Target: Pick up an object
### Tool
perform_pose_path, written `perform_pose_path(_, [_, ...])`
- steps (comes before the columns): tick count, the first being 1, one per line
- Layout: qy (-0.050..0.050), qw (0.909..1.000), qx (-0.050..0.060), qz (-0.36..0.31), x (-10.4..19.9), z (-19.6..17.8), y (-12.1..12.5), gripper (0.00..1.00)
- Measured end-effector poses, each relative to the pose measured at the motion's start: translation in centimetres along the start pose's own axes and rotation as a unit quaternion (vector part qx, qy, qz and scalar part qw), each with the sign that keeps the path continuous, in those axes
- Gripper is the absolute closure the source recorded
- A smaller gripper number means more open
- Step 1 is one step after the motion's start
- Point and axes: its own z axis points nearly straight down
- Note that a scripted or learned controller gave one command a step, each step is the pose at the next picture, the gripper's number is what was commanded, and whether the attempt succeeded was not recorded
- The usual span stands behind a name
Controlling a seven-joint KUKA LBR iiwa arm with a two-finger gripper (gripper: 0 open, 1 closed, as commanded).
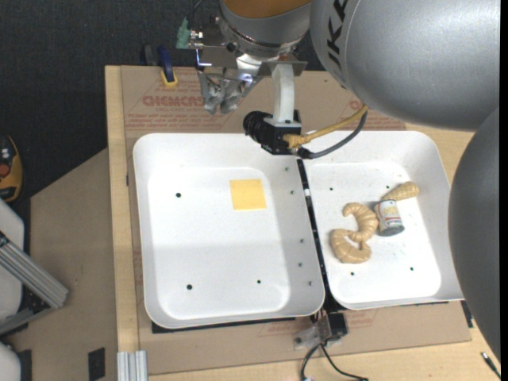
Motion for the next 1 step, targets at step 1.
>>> perform_pose_path(1, [-0.006,0.9998,0.017,0.002,-0.32,11.21,-9.41,1.0])
